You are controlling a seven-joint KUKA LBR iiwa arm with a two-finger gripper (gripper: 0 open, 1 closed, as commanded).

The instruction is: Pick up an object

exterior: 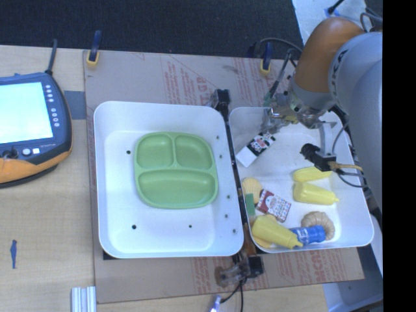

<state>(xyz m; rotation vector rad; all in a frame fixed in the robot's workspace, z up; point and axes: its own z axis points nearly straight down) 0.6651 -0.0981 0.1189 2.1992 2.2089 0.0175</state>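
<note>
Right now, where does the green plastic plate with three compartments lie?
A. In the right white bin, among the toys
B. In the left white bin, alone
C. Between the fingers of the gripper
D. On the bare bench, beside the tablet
B: the green plastic plate with three compartments lies flat on the floor of the left white bin, while the toys crowd the right white bin.
</note>
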